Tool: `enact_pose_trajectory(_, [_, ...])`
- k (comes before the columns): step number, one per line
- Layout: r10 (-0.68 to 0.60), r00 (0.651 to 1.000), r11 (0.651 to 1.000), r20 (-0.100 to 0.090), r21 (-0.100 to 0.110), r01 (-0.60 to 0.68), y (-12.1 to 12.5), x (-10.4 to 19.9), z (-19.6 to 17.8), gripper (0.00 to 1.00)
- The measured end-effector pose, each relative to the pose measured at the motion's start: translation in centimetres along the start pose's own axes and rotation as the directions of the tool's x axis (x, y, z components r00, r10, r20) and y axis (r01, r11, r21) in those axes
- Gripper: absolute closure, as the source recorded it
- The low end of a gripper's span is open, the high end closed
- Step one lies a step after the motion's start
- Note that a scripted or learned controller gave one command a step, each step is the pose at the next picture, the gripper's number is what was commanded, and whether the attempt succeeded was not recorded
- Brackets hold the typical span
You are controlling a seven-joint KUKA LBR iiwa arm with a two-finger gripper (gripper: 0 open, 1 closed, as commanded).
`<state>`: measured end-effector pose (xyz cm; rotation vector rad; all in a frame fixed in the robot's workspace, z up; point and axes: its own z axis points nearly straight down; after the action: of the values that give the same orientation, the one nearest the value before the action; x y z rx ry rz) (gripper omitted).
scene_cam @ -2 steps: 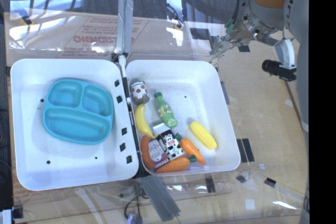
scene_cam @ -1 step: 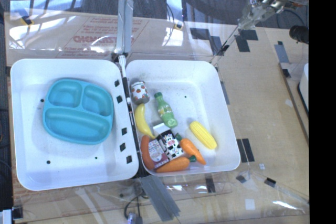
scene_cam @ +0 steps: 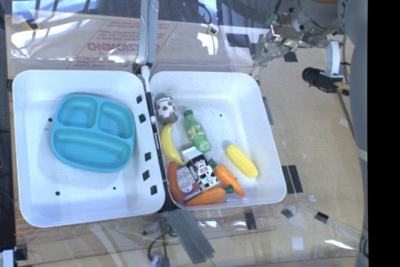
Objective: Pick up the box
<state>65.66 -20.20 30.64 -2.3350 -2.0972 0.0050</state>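
The box [scene_cam: 203, 172] is a small white carton with black cow patches. It lies in the right bin [scene_cam: 250, 87] near the front wall, wedged among an orange carrot [scene_cam: 206, 196], a second carrot [scene_cam: 227, 177] and a reddish packet [scene_cam: 183, 179]. My gripper [scene_cam: 261, 57] hangs above the bench just beyond the right bin's far right corner, well away from the box and holding nothing that I can see.
The right bin also holds a small can [scene_cam: 165, 109], a green bottle [scene_cam: 196, 131], a banana [scene_cam: 168, 142] and a corn cob [scene_cam: 241, 161]. A blue divided plate [scene_cam: 94, 132] lies in the left bin [scene_cam: 31, 90]. A grey divider [scene_cam: 148, 31] stands between the bins at the back.
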Motion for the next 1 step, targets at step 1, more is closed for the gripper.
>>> enact_pose_trajectory(1, [-0.103, 0.995, 0.995, 0.0, 0.001, 0.103, -0.18, 1.47, -0.12, 1.0])
